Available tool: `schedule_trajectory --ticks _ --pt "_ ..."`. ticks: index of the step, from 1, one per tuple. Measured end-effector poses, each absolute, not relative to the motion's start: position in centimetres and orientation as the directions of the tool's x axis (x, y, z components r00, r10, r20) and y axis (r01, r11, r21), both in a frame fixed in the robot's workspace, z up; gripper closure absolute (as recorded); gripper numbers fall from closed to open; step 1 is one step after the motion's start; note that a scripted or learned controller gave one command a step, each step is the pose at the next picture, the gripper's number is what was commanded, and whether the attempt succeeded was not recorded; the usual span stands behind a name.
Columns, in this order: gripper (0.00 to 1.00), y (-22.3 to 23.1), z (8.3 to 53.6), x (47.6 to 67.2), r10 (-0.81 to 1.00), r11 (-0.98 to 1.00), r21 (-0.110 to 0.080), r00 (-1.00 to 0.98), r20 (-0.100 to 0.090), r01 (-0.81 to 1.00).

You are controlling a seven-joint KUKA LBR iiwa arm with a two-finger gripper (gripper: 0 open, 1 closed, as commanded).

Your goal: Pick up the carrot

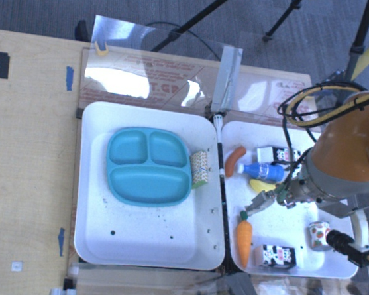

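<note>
The orange carrot [243, 241] with a green tip lies in the right bin [330, 268], near its front left corner and close to the wall between the bins. It points lengthwise toward the front edge. My gripper [260, 202] hangs over the middle of the right bin, a little behind and to the right of the carrot's green end. It is apart from the carrot, and nothing shows held in it. The arm's orange band [348, 147] fills the bin's right side and hides part of the bin floor.
In the right bin lie a sausage [235, 160], a blue bottle [265, 171], a yellow piece [260, 185], two black-and-white cartons [278, 153] [278, 256] and a small white cup [318, 234]. The left bin [94, 232] holds a blue divided plate [149, 166] and a patterned packet [200, 168].
</note>
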State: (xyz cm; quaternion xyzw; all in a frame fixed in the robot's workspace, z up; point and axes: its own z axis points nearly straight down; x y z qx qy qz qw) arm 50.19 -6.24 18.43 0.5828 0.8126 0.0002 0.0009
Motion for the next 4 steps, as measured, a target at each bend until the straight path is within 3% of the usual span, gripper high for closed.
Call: schedule_trajectory --ticks 1,2,3,4 --pt "0.00 -5.9 18.4 48.0 0.825 0.564 -0.001 -0.564 0.002 0.825" --pt "0.00 -14.3 22.8 55.7 0.678 0.735 0.002 -0.735 -0.006 0.678" --pt "0.00 -11.0 12.9 48.1 0.450 0.893 0.002 -0.893 -0.002 0.450" --pt "0.00 -9.5 10.5 54.5 0.656 0.755 0.002 -0.755 -0.004 0.656"
